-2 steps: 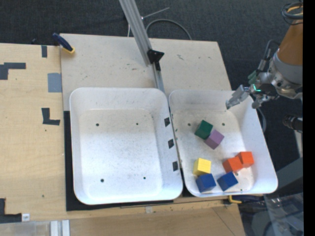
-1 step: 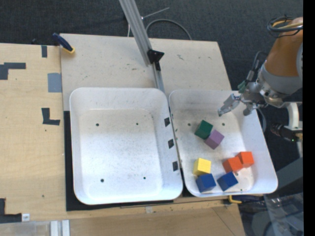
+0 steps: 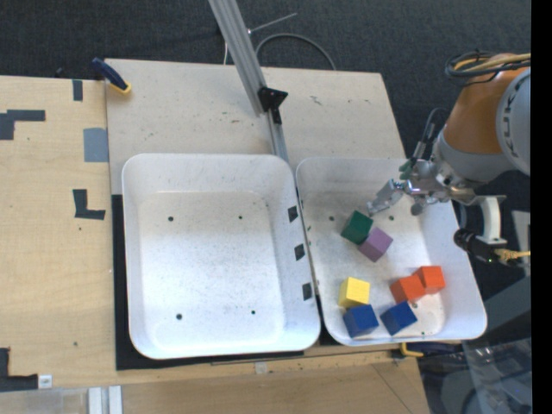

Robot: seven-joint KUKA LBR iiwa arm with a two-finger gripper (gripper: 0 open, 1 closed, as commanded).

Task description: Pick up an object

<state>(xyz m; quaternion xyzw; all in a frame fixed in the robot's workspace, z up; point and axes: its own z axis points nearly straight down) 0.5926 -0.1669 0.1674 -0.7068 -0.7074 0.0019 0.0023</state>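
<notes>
the hand (image 3: 385, 198) hangs over the right bin (image 3: 448, 231), just up and to the right of the green cube (image 3: 355, 228); whether it is open or closed i cannot tell. to grasp well, it should probably centre over the green cube and come down clear of the purple cube (image 3: 376, 244) touching it. also in this bin, below the green cube, lie a yellow cube (image 3: 354, 291), two blue cubes (image 3: 360, 319), and orange blocks (image 3: 419, 283). the left bin (image 3: 207, 257) lies beside it.

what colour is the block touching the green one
Purple, beside the green block, seen in the camera view.
</notes>
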